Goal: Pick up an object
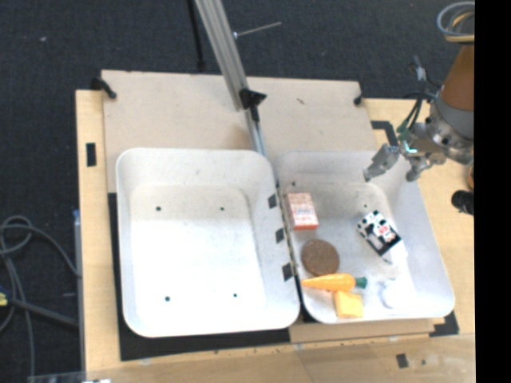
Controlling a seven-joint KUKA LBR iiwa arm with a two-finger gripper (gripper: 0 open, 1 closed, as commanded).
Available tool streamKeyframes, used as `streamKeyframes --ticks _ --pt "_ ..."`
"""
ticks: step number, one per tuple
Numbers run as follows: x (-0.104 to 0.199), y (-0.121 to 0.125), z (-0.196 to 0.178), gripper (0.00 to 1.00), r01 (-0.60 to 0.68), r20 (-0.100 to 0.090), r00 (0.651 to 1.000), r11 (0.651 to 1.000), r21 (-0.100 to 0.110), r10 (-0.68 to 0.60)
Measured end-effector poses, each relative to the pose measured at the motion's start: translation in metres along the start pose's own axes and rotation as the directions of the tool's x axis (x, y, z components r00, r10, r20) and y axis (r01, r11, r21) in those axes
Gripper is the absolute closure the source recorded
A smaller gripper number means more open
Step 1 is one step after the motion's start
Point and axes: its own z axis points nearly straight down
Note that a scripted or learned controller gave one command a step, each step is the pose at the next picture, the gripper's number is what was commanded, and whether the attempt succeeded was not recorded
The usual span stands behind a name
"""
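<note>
The pincer (pixel 397 163) hangs over the far right corner of the right-hand shallow white plastic bin (pixel 423 246), its two grey fingers spread apart, one at the left (pixel 378 166) and one at the right, with nothing between them. Above it, the grey wrist and orange band of the arm (pixel 452 102) enter from the right.

All the loose things lie in that right bin, nearer the camera than the pincer and apart from it. The closest to the pincer is a small black-and-white patterned block with a red patch (pixel 377 231), lying tilted just below it in the bin's right half. A small pink-orange printed carton (pixel 301 211) lies near the bin's left wall. Below the carton sits a flat brown round disc (pixel 320 256) with a matte, rough-looking face. Below the disc lies an orange carrot-shaped toy with a green tip (pixel 330 282), on its side, and a yellow wedge-like block (pixel 347 303) touches it at the bin's near rim. A pale, whitish small object (pixel 390 294) rests near the near right corner; its form is unclear.

The left white bin (pixel 128 214) adjoins the right bin on the pale wooden surface (pixel 96 349).
</note>
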Motion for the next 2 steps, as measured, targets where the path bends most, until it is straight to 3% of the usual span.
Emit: streamKeyframes --ticks 1,2 --pt "0.000 0.001 -0.004 0.00 0.002 0.002 1.000 1.000 -0.005 -0.002" --pt "0.004 -0.004 0.041 0.00 -0.002 0.002 1.000 1.000 -0.001 0.002"
